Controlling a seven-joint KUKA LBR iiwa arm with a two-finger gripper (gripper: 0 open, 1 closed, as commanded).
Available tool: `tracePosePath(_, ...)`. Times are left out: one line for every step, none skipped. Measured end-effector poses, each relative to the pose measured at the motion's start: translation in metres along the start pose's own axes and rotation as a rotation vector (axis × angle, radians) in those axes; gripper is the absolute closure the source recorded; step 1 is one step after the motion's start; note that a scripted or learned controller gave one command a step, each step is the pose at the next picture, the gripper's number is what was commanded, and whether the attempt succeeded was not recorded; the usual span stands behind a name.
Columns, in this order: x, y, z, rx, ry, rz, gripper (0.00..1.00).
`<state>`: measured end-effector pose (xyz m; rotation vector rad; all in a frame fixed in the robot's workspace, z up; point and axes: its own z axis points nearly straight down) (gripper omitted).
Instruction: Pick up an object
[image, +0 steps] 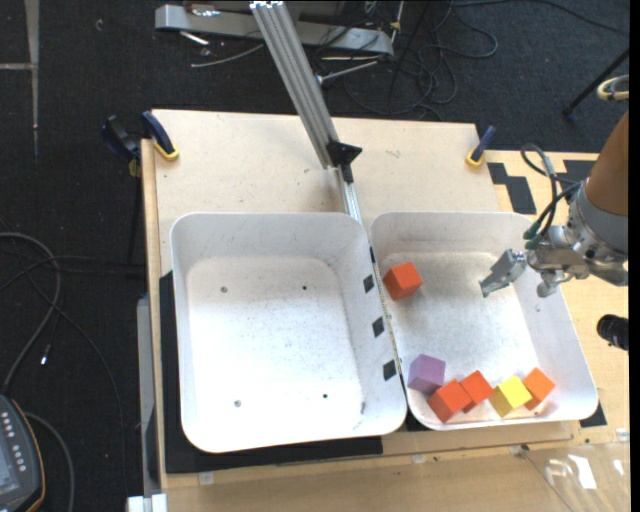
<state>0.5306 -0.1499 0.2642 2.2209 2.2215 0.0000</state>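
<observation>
the gripper (521, 273) hangs over the right bin (570, 340), up near its far right side, with its two fingers spread apart and nothing between them. one finger (499, 274) points down toward the bare bin floor; i can't tell if it touches. an orange cube (402, 280) sits alone to its left, well apart. along the near edge lie a purple cube (427, 372), a red-orange cube (451, 399), another orange one (477, 386), a yellow cube (513, 394) and an orange block (539, 385). no writing is readable anywhere.
</observation>
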Motion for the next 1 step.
tracePosePath(0.0771, 0.0165, 0.0612, 0.006, 0.004, -0.009, 0.00)
